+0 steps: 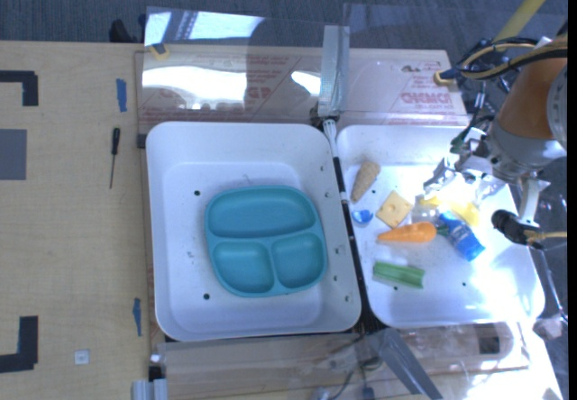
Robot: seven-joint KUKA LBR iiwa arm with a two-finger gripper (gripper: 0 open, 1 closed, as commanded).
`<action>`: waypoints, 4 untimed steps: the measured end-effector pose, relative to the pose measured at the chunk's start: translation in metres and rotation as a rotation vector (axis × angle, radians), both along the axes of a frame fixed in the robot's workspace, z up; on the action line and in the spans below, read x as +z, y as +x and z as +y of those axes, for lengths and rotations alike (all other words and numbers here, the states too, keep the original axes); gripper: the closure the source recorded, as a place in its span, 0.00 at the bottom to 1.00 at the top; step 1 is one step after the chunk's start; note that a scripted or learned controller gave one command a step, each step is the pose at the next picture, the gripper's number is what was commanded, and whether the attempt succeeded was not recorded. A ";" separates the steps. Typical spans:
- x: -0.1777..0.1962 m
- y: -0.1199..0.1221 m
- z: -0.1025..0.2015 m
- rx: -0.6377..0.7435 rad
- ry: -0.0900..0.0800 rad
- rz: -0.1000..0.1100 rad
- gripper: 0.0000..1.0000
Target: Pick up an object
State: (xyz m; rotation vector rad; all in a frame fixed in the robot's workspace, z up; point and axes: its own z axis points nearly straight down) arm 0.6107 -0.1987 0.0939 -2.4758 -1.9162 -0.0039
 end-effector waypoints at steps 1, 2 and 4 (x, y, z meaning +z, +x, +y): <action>0.020 0.020 -0.017 0.632 -0.013 -0.014 0.00; -0.004 0.055 0.000 0.348 0.002 0.000 0.00; 0.006 0.003 -0.005 0.323 -0.012 -0.017 1.00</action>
